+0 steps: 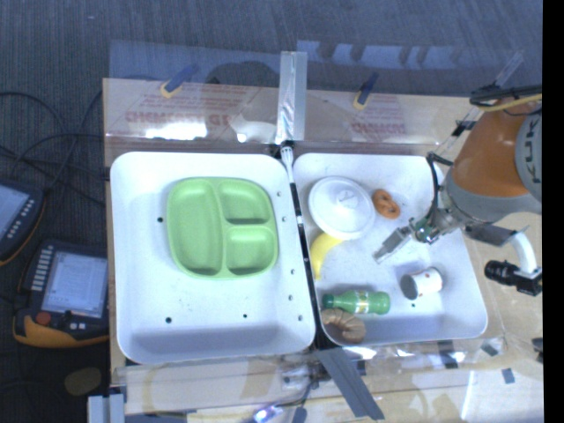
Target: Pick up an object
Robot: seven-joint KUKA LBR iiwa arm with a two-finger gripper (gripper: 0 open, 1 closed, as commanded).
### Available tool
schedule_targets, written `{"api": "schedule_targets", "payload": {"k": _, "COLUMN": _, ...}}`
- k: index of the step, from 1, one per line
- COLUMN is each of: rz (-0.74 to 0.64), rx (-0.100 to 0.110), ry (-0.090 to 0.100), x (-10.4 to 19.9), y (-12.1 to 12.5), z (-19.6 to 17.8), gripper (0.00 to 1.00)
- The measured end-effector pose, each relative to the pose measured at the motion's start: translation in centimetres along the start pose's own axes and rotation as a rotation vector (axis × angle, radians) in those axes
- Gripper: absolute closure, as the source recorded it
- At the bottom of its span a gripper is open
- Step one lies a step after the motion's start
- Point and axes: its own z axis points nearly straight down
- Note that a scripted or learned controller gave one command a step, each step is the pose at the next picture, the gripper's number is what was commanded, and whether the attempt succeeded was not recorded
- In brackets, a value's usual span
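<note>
a: as the camera looks down at a slant, two shallow white bins sit side by side on a bench. what lies in the left bin (132, 236)?

b: a light green divided plate (222, 226), with one long compartment on its left and two smaller ones on its right. it lies flat, toward the far half of that bin.

a: and the right bin (458, 307)?

b: several small things. a white round bowl or lid (342, 206) rests at the far left. a yellow banana-like piece (322, 252) touches its near edge and lies against the bin's left wall. a small orange-brown pretzel-like item (385, 204) sits just right of the white bowl. at the near left, a green bottle (356, 303) lies on its side, with a brown lumpy object (344, 327) just beside it, nearer the rim. a small white and grey cylinder (421, 283) lies on its side toward the middle right.

a: where is the arm?

b: it reaches in from the right, grey with an orange band (493, 157). the gripper (393, 243) points left and down into the middle of the right bin, between the pretzel-like item and the cylinder, apart from both.

a: are the fingers wide or narrow?

b: i cannot tell; they read as one slim grey shape. nothing shows between them.
</note>
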Motion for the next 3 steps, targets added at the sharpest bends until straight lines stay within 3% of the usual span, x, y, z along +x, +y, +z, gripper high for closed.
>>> {"api": "schedule_targets", "payload": {"k": 1, "rz": -0.063, "rx": -0.001, "ry": 0.002, "x": -7.2, "y": 4.2, "z": 3.1, "gripper": 0.00}}
{"api": "schedule_targets", "payload": {"k": 2, "rz": 0.230, "rx": 0.001, "ry": -0.001, "x": -6.6, "y": 10.2, "z": 1.8, "gripper": 0.00}}
{"api": "schedule_targets", "payload": {"k": 3, "rz": 0.391, "rx": -0.006, "ry": -0.004, "x": -5.6, "y": 9.2, "z": 4.8, "gripper": 0.00}}
